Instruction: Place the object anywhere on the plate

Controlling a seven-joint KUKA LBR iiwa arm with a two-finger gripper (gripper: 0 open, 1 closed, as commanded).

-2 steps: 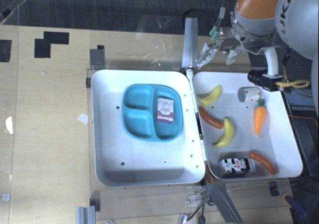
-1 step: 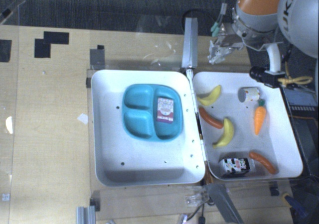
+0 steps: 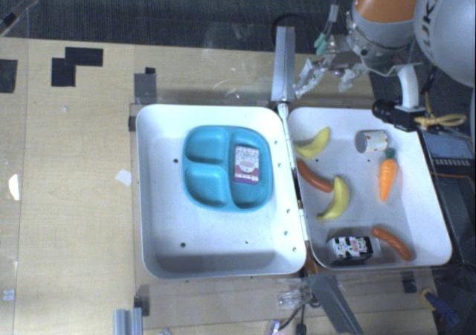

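1. Plate [image 3: 223,170]: blue, three compartments, lying in the left bin [image 3: 160,199]. A red-and-white packet [image 3: 247,164] already rests in its right-hand compartment.
2. Right bin [image 3: 435,233] holds two bananas [image 3: 314,141] [image 3: 336,198], two sausages [image 3: 315,178] [image 3: 392,243], a carrot [image 3: 387,178], a small grey can [image 3: 371,141] and a dark packet [image 3: 351,248].
3. Gripper [image 3: 321,73] is raised above the bins' far edge, near the divider; its fingers appear spread, with nothing between them.
4. Judgement: placing looks done, or a fresh pick is pending. A next pick calls for descending over one right-bin item, closing, then carrying left across the divider.
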